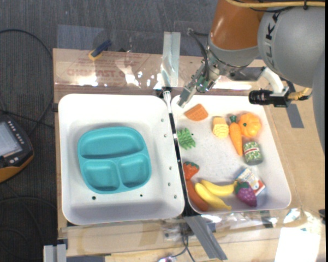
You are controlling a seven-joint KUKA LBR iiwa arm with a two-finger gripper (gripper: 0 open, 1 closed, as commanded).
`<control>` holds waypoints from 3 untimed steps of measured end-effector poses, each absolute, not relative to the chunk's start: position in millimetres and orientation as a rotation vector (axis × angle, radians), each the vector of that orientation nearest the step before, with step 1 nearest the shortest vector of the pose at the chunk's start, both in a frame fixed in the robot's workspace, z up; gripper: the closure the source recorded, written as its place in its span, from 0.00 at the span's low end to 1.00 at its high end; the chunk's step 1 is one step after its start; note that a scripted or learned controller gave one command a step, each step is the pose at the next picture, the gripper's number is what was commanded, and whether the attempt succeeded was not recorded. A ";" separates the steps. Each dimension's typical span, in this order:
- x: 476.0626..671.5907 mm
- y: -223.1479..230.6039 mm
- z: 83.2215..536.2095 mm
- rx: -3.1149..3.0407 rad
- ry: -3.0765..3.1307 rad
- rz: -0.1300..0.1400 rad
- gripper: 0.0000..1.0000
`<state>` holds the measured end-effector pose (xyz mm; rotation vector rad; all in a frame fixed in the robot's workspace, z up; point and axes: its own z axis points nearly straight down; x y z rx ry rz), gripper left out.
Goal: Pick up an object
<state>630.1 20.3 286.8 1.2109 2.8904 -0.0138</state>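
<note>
My gripper [186, 94] hangs over the back left corner of the right bin [273, 162], pointing down and to the left. Just in front of it lies an orange wedge [196, 112], apart from the tip. Further toys lie in this bin: a yellow corn piece [220, 127], a carrot [236, 138], a round orange fruit [250, 123], a green leafy piece [185, 139], a small green-labelled can [252, 152], bananas [215, 192], purple grapes [246, 195] and a red piece [190, 170].
The left bin [71, 124] holds a teal divided tray [114, 158]. A raised divider [174, 141] separates the two bins. A black-tipped fitting [267, 96] sticks out from the arm over the right bin's back edge. A clear plastic sheet [125, 70] lies behind the bins.
</note>
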 end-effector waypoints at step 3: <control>652.6 47.4 262.6 1.153 2.914 -0.012 1.00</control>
